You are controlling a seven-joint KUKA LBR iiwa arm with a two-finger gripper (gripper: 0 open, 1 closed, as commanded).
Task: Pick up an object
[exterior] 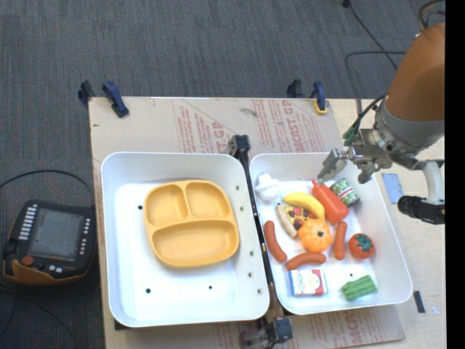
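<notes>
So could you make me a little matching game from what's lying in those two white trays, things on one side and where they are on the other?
Things:
1. yellow divided plate
2. banana
3. tomato
4. small carton

Places:
A. right bin, near its front edge
B. left bin
C. right bin, next to the pizza slice
D. right bin, towards its right side

Pairs: 1-B, 2-C, 3-D, 4-A

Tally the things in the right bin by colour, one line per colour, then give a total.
Red or red-orange: 5, namely three sausages, tomato, pepper
Orange: 1, pumpkin
Yellow: 1, banana
Green: 1, green vegetable
White: 1, crumpled piece
Mixed colours: 3, pizza slice, can, small box
Total: 12
</notes>
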